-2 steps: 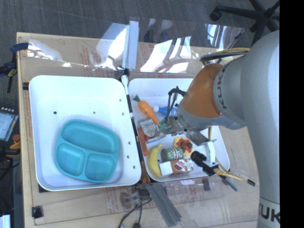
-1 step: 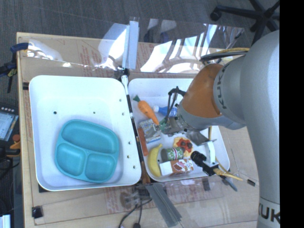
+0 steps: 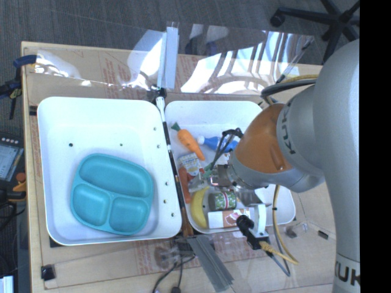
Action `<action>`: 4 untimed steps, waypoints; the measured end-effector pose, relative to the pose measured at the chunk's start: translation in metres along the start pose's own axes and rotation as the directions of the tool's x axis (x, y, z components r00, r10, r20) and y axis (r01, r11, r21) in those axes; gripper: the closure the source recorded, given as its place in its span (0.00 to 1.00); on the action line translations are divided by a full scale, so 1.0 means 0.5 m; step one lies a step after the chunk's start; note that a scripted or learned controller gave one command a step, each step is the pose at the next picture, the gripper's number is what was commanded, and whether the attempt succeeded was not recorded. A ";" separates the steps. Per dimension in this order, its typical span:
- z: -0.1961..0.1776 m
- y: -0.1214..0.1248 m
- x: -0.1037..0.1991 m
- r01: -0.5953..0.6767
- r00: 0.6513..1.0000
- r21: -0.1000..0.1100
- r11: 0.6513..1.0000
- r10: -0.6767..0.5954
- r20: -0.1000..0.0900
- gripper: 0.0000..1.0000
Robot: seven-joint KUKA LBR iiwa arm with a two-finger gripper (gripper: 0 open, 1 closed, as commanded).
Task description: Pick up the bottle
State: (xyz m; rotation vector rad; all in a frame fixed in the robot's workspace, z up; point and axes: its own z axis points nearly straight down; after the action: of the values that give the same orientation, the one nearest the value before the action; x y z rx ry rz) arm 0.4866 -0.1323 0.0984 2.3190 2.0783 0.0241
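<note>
The grey arm with its orange band (image 3: 263, 148) reaches in from the right and hangs low over the right-hand shallow white bin (image 3: 244, 110), its wrist hiding much of the bin's middle. The tool (image 3: 215, 179) sits under that wrist, down among the clutter, and how wide it stands, or whether it has anything in hand, cannot be told from this view. The likeliest candidate for the task's thing is the small bottle with a white body and a dark green-and-red label (image 3: 221, 207), lying on its side near the front of the right bin, touching the yellow banana-shaped toy (image 3: 198, 209) to its left and just below the tool. Further back in the same bin lie an orange carrot-shaped toy (image 3: 188, 141) and a blue plastic piece (image 3: 212, 143), both apart from the bottle. The left-hand white bin (image 3: 55, 121) holds a teal three-compartment plastic tray (image 3: 112, 193) and plays no part here. By my reading, the step in hand is the approach or descent onto the bottle, with a grasp not yet confirmed. The next move calls for settling squarely across the bottle's narrow width, keeping clear of the banana pressed against it, closing firmly, and only then lifting straight up off the bench.
</note>
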 end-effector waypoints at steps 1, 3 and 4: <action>0.000 -0.002 0.001 0.023 1.000 0.001 1.000 -0.023 0.003 0.00; -0.002 -0.008 0.015 0.058 0.998 -0.001 0.998 -0.058 0.016 0.00; 0.000 -0.005 0.003 0.067 0.998 0.004 0.998 -0.067 0.004 0.00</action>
State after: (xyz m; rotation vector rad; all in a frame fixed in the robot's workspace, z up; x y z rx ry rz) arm 0.4841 -0.1303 0.0983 2.2478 2.1546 0.0141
